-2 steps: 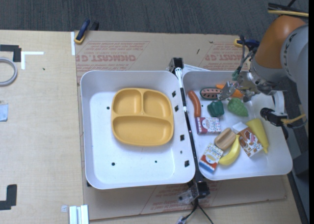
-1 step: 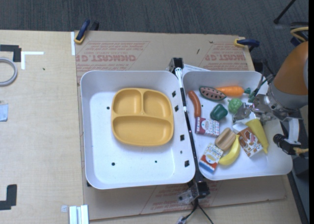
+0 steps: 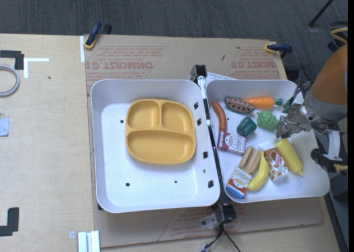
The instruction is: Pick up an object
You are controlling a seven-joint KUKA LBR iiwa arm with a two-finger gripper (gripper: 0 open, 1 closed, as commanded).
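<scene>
My gripper (image 3: 286, 125) hangs low over the right side of the right bin (image 3: 310, 189), under the grey wrist and orange band. It sits just right of a light green vegetable (image 3: 267, 120) and just above a yellow fruit (image 3: 290, 156). Nothing visibly hangs from it. Near it lie a dark green pepper (image 3: 246, 127), an orange carrot (image 3: 259, 102), a brown striped piece (image 3: 239, 105), a red sausage (image 3: 220, 117), a banana (image 3: 259, 174), a hot dog bun (image 3: 250, 160) and a small red snack packet (image 3: 276, 166).
The left bin (image 3: 110, 179) holds a yellow divided plate (image 3: 160, 132). A small labelled box (image 3: 232, 143) and a blue-capped pouch (image 3: 238, 183) lie near the right bin's left wall. Both bins rest on cardboard (image 3: 127, 60), clamped at the corners.
</scene>
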